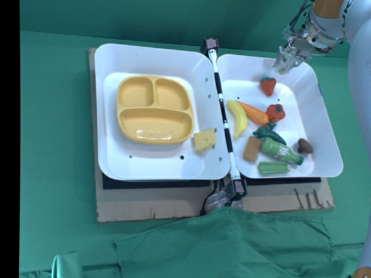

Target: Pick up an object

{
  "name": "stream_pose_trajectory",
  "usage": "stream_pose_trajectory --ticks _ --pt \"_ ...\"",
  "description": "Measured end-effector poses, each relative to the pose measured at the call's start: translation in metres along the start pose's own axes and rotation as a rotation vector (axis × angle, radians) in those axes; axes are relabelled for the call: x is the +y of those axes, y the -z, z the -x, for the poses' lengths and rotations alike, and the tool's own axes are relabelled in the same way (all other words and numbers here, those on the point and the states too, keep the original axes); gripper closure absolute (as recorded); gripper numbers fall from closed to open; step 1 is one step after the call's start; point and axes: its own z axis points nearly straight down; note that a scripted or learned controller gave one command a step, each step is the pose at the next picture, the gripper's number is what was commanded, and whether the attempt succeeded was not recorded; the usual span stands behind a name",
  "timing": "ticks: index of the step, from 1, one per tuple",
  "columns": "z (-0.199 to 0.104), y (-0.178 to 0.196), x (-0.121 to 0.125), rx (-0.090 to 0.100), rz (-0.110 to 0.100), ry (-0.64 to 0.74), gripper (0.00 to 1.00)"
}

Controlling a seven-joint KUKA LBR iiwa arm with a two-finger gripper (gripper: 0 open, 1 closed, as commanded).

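My gripper [284, 65] hangs over the far edge of the right bin [324, 155], above and a little right of a red strawberry [267, 86]. Nothing shows between its fingers. Below the strawberry lie a banana [236, 118], a carrot [253, 113], a red tomato [275, 113], a green bottle [280, 151], an orange-brown block [253, 149], a green pod [273, 167] and a small brown piece [304, 146].
The left bin [110, 155] holds a yellow divided plate [154, 109] and a yellow cheese wedge [204, 140]. A black-and-white bar [223, 109] runs between the bins. Green cloth [232, 242] is bunched in front of the bench.
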Motion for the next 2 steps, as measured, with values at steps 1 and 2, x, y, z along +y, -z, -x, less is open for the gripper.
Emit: stream_pose_trajectory --ticks 1,2 --pt "0.002 0.028 -0.007 0.0 0.003 -0.004 1.0" --pt "0.002 0.041 -0.006 -0.004 0.009 -0.006 1.0"
